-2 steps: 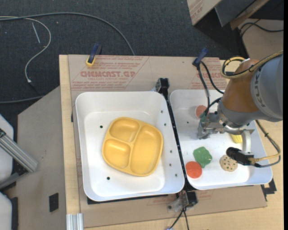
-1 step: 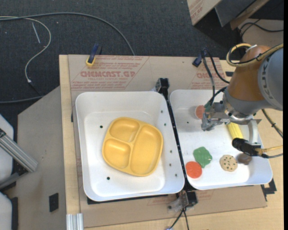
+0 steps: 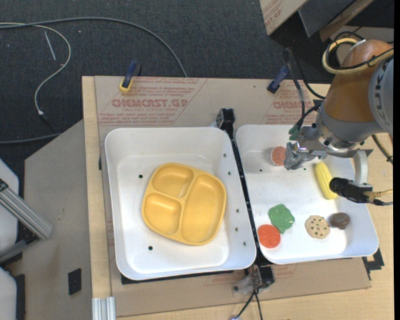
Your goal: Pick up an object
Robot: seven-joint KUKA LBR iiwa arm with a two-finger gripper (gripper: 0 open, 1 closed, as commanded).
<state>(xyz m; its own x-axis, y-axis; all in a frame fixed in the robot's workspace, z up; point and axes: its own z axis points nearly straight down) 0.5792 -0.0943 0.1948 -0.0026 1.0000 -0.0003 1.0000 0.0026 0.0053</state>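
So far nothing looks lifted: the robot's hand (image 3: 294,156) sits low in the right bin (image 3: 369,247) beside a small pinkish-orange round piece (image 3: 277,155), its grip impossible to tell, while corn (image 3: 323,180), cookie (image 3: 317,227) and the other toys lie on the bin floor.

floor's a dark carpet (image 3: 206,37) with a thin white cable (image 3: 37,62) looping across the upper left. the bench is topped with a brown cardboard sheet (image 3: 159,100) printed with red lettering, pinned at the far edge by two blue clamps (image 3: 129,75). a cardboard box (image 3: 281,14) sits at the top right, and some pale metal frame (image 3: 22,212) pokes in on the left. lighting's even, no hard shadows.
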